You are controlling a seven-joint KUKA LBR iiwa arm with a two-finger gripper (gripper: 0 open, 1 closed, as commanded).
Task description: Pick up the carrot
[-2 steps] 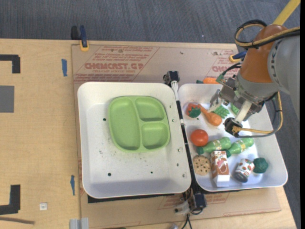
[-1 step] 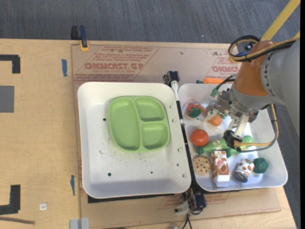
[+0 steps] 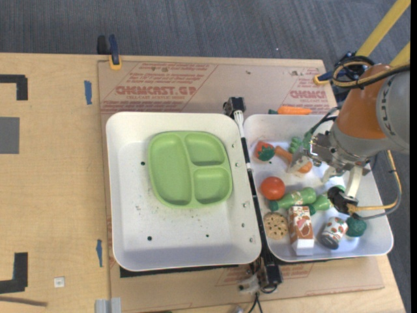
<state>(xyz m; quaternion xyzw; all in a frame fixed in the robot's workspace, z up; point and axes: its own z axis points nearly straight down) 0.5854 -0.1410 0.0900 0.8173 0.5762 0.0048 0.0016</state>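
The grey arm with its orange band (image 3: 361,113) enters from three o'clock and bends down over the right-hand shallow white bin (image 3: 384,237). Its two-finger gripper (image 3: 301,154) sits low in the upper part of that bin, over a pale object that cannot be identified; whether the digits are apart or together cannot be told.

The small orange carrot (image 3: 283,153) lies on the bin floor just at the gripper's nine o'clock, tilted, next to a red-and-green strawberry-like toy (image 3: 264,150) at its nine o'clock. Nothing shows the carrot being held.

Toward six o'clock of the carrot sit a round red tomato (image 3: 273,188), a green cucumber-like toy (image 3: 301,199), a chocolate-chip cookie (image 3: 275,225), a red-and-white carton (image 3: 301,228) and a small can (image 3: 333,232).

The left-hand white bin (image 3: 127,194) carries a light green divided plastic plate (image 3: 189,168). A second orange carrot-like piece (image 3: 294,111) lies outside the bins on the cardboard, at the right bin's twelve o'clock.
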